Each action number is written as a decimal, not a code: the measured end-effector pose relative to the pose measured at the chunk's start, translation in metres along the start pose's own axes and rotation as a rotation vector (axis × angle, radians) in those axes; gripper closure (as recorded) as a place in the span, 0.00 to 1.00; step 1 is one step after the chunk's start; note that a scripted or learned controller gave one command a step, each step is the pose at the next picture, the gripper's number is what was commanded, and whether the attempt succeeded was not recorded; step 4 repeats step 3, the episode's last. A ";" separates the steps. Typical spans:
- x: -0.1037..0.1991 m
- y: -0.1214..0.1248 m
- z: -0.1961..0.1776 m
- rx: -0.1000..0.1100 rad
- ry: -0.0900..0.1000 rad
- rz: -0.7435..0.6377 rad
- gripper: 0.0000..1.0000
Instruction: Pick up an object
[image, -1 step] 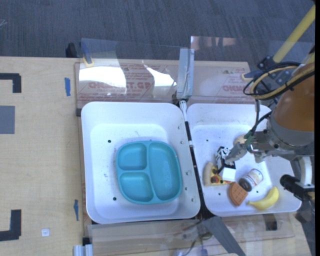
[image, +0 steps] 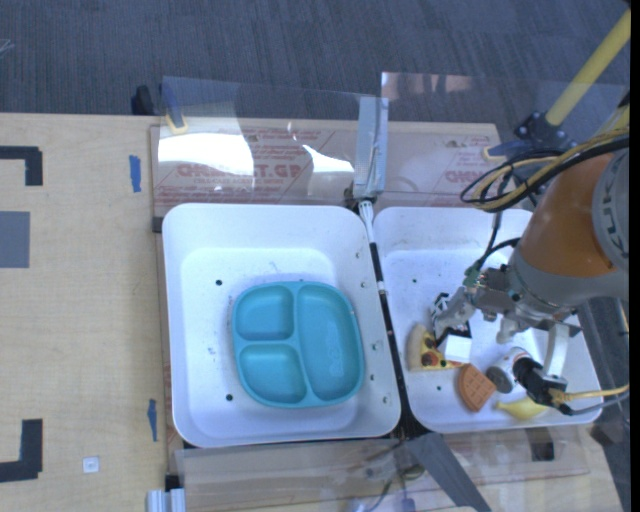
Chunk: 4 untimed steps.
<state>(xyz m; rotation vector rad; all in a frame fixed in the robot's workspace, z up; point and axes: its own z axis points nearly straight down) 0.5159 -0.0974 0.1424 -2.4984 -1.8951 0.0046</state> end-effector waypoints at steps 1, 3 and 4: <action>-0.007 0.039 0.054 -0.015 0.001 -0.040 0.00; 0.060 0.062 -0.047 -0.016 0.003 -0.111 1.00; 0.060 0.062 -0.047 -0.016 0.003 -0.111 1.00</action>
